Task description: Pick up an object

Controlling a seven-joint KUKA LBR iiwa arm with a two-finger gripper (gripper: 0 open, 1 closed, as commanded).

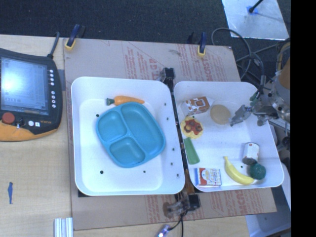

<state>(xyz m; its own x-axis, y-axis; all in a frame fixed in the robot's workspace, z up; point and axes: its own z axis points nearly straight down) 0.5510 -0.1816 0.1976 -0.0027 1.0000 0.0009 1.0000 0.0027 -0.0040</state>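
Note:
The right bin (217, 142) holds several small items: a brown-and-white snack packet (197, 105), a tan round bun (220, 114), a yellow-and-red pizza toy (192, 127), a green cucumber (191, 150), a small printed box (208, 177), a banana (236, 172), a small can (250, 152) and a dark green ball (257, 171). My gripper (240, 116) hangs over the upper right part of this bin, just right of the bun. Nothing shows in its grasp.
The left bin (89, 177) holds a blue divided plate (129, 134) with a carrot (126, 100) behind it. A tablet-like pendant (27, 93) lies on the bench at far left. Cables run behind the right bin.

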